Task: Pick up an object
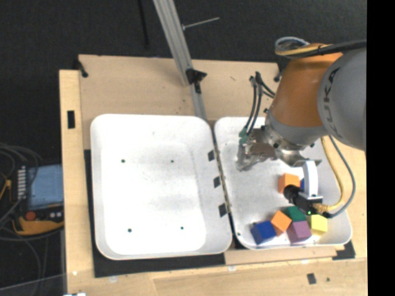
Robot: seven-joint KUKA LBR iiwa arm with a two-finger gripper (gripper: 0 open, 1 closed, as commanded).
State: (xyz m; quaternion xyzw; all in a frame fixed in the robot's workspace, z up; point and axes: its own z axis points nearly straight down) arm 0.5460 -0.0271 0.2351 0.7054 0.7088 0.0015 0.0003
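Wooden bench [129, 85] carries two shallow white bins side by side. Right bin [229, 131] lies under the gripper [248, 159]; left bin [148, 184] just beside it, away from the arm.

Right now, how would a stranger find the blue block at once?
Look at the right white bin, along its near edge. A row of small blocks sits there; the blue cube is the leftmost, beside an orange cube, and the only blue one.

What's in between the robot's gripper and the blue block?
Just bare white bin floor. In the camera view, the gripper hangs over the right bin's upper part, and the blue block sits near the bottom edge, with nothing between them.
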